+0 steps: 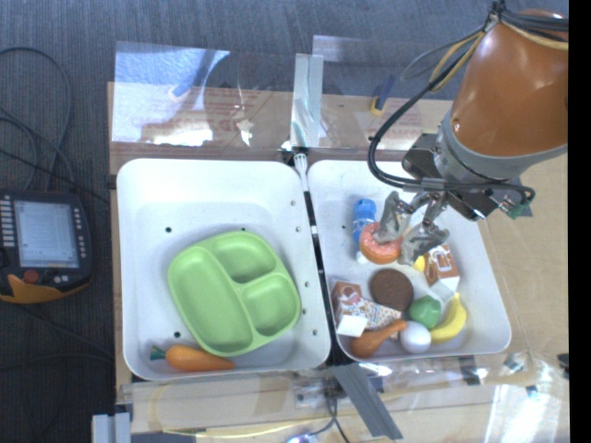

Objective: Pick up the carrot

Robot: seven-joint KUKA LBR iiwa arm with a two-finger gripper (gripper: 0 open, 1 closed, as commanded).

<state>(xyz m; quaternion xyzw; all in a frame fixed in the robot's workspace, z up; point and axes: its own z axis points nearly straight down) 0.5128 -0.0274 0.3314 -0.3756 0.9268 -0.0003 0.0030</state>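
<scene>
**Carrot in left bin; jaws over right bin**

The carrot (191, 358) lies on its side at the near edge of the left bin (138, 201), just beside the green divided plate (234, 292), well apart from the arm. The gripper (413, 224) hangs over the right bin (489, 330), above a pink-frosted doughnut (377, 246) and a blue bottle (365, 214). Whether the jaws are wide or narrow cannot be told. Also in the right bin: chocolate cookie (392, 288), banana (451, 319), white egg (416, 338), green lime (426, 309).
</scene>
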